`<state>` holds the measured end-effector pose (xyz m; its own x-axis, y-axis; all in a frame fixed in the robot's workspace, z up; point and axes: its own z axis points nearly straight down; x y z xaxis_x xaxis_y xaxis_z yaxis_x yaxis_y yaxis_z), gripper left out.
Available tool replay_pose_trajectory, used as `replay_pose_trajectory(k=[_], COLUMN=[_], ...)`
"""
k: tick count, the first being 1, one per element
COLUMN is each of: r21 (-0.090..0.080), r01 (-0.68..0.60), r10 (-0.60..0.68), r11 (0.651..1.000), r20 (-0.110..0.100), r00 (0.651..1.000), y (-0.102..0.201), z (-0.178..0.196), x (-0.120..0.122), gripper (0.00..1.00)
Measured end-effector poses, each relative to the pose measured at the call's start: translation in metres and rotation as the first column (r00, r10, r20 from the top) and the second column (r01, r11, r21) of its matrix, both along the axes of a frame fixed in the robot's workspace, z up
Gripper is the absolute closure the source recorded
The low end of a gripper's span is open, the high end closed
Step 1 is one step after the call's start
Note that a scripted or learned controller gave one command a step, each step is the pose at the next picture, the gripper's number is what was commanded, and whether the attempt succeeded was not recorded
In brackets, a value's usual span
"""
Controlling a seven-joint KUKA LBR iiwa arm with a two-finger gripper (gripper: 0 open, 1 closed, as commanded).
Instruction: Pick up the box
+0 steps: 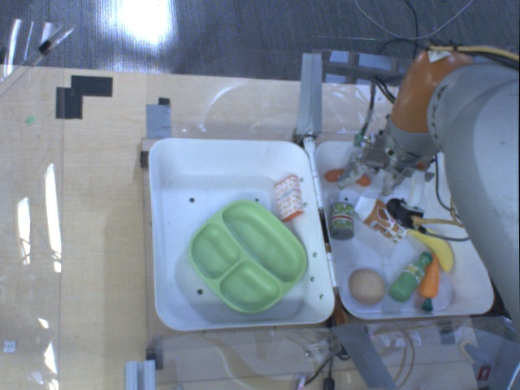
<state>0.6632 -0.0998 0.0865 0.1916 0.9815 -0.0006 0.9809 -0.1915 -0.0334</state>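
My claw hangs low over the far end of the right bin; whether it is spread or pressed together I cannot tell. An orange piece lies just beside it. Nearer in that bin sit a dark can, a patterned packet, a banana, a green bottle, a carrot and a tan ball. The box lies in the left bin, against its right wall, touching the green divided plate. Both bins rest on the counter.
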Motion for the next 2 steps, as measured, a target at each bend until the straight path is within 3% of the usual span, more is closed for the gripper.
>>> replay_pose_trajectory(k=[1, 2], r21=[-0.006, -0.007], r01=[-0.103, -0.131], r10=[0.103, 0.131], r11=[0.995, 0.991], r20=[0.041, 0.041], r00=[0.994, 0.991], y=[0.017, 0.004], z=[0.002, 0.001], x=[-0.060, -0.013], gripper=[0.00, 0.00])
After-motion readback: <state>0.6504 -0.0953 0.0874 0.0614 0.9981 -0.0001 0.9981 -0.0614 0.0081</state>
